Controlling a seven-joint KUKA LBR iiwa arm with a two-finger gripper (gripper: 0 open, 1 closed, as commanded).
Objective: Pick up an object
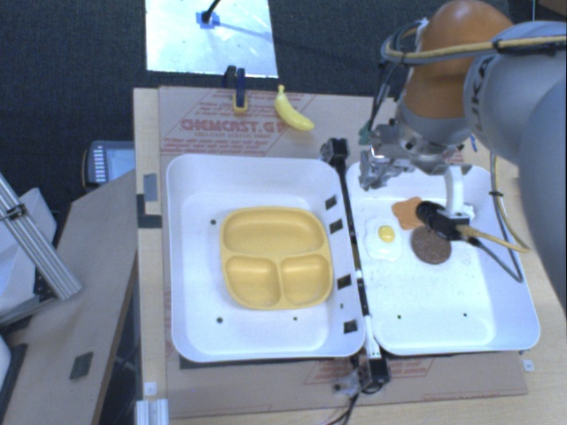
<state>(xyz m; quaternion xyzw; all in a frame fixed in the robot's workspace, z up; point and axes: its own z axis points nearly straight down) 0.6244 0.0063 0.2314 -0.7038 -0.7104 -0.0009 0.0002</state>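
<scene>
At the far left a ribbed aluminium rail (35, 246) leans across the pale wooden tabletop (97, 273). A flat cardboard sheet (221, 127) with red print lies under both bins, and on its far edge rests a small, smooth, curved yellow banana (292, 113), well apart from everything else.

The left bin (186, 228) is shallow, white, glossy plastic with rounded corners. In its middle lies a matte yellow plate (270, 257), a rounded rectangle divided into one long compartment at the far side and two smaller ones at the near side. A row of black clips (341, 228) runs along the seam where the two bins meet.

The right bin (478, 317) is of the same white plastic. Near its far left part lies a flat fried egg (384, 239), a white blob with a round yellow yolk. Just beyond and right of it is a thin orange piece (407, 212) with an irregular outline, and right of the egg a flat, rough brown disc (431, 247).

The jaws hang over the far left corner of the right bin, beneath the arm's (523, 87) smooth orange band (452, 34). Whether they are open or closed cannot be told. The egg lies nearer the camera than the jaws, apart from them; the orange piece sits near them, slightly to the right, and the brown disc farther right.
</scene>
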